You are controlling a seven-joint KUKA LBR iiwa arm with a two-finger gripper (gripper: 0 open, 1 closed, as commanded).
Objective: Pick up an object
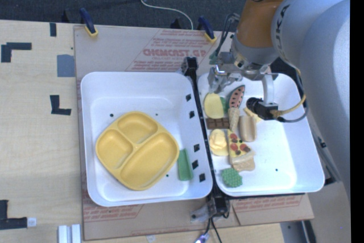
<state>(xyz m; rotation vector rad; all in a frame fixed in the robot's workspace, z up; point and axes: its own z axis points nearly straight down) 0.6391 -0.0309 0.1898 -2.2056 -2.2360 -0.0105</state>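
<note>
Plastic toy foods [232, 134] lie heaped along the right bin's [284, 171] left side; my pincer [223, 78] hangs over the heap's far end, grip unreadable. Yellow plate [136, 149] fills left bin [114, 94].

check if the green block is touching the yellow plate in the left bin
Apart. The camera view shows a strip of white bin floor between the green block and the yellow plate's right rim.

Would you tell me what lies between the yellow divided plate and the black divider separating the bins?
In the camera view, a green block lies between the yellow plate and the divider.
</note>
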